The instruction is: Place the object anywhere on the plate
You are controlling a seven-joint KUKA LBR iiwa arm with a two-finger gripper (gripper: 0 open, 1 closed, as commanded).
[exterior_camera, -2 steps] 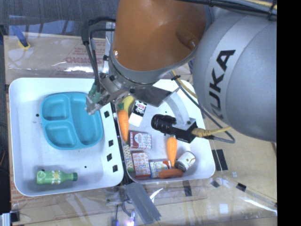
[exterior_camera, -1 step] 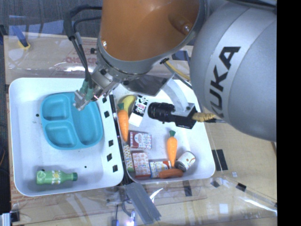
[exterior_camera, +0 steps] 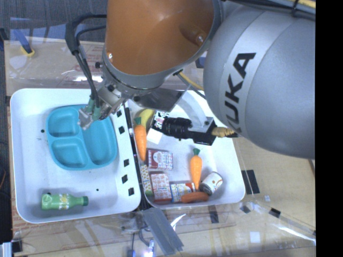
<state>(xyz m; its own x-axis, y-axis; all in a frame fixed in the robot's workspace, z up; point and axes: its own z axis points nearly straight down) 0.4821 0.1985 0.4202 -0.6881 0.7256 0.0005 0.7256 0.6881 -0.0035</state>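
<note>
Gripper (exterior_camera: 87, 116) hangs over the blue plate (exterior_camera: 80, 138) in the left bin (exterior_camera: 21, 159), toward the plate's upper right corner. Can't tell what the jaws are doing or whether they've got the object, so no idea yet if it's placed.

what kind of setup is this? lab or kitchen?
Likely a robot lab bench: a KUKA arm reaches over two white bins, one holding a blue plate, the other toy carrots and small food packages.

The blue divided plate (exterior_camera: 80, 141) looks smooth, glossy plastic; both white bins (exterior_camera: 21, 159) matt plastic; the orange band (exterior_camera: 155, 25) satin-sheened; the grey arm casing (exterior_camera: 262, 74) smooth.
</note>
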